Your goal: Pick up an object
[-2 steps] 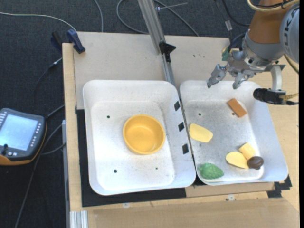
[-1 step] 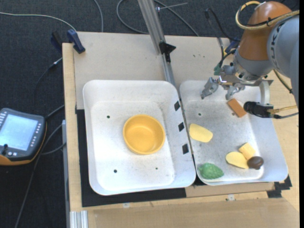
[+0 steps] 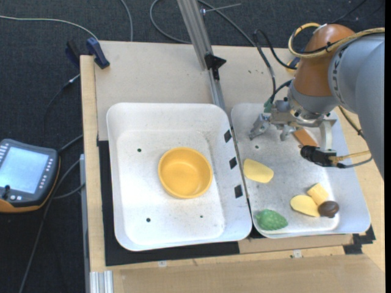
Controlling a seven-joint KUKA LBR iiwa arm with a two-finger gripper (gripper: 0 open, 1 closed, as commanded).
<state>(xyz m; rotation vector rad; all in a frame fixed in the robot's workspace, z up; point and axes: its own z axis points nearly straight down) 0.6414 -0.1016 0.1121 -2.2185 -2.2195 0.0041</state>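
My gripper point(image 3: 270, 131) hovers over the far part of the right bin point(image 3: 351, 215), its two fingers point(image 3: 257, 129) spread open with only bare bin floor between them. Just below it lies a pale yellow piece point(image 3: 258, 171). A green lump point(image 3: 270, 219) rests at the near edge of the same bin. At the near right sit a yellow wedge point(image 3: 303, 205), a yellow cylinder point(image 3: 317, 193) and a brown ball point(image 3: 328, 209). An orange object point(image 3: 303, 137) lies partly hidden under the wrist. A yellow bowl point(image 3: 184, 172) sits in the left bin point(image 3: 131, 221).
A slanted metal post point(image 3: 197, 26) rises behind the divide between the bins. A black part with a cable point(image 3: 316, 154) hangs by the wrist over the right bin. A teach pendant point(image 3: 24, 174) lies on the floor at the left.
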